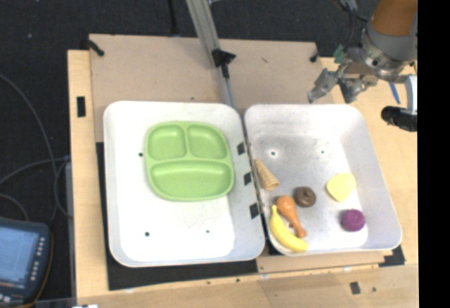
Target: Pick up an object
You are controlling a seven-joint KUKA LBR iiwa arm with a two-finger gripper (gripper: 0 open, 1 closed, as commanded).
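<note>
From the camera view above the counter (84,159), the arm (394,11) came in at the upper right, its orange band high near the frame's top. The hand (336,86) hung over the counter just beyond the far edge of the right bin (365,138), near that bin's far right corner. Its two fingers (320,87) stood visibly apart, with nothing between them, so the hand was open and carried nothing.

The right bin held all the loose objects, gathered in its near half. A tan cone (266,174) lay close to the left wall, tilted. A small brown ring-shaped piece (304,195) sat near the middle. A yellow wedge (340,187) lay to its right, and a purple ball (352,220) sat nearer the front right corner. An orange drumstick-shaped toy (290,214) lay touching a yellow banana (286,232), which rested against the front left corner of the bin.

The left bin (126,229) held a green divided plate (189,162) with three compartments, set toward the far half. A grey metal pole (200,11) slanted down from the top of the frame toward the seam between the two bins.
</note>
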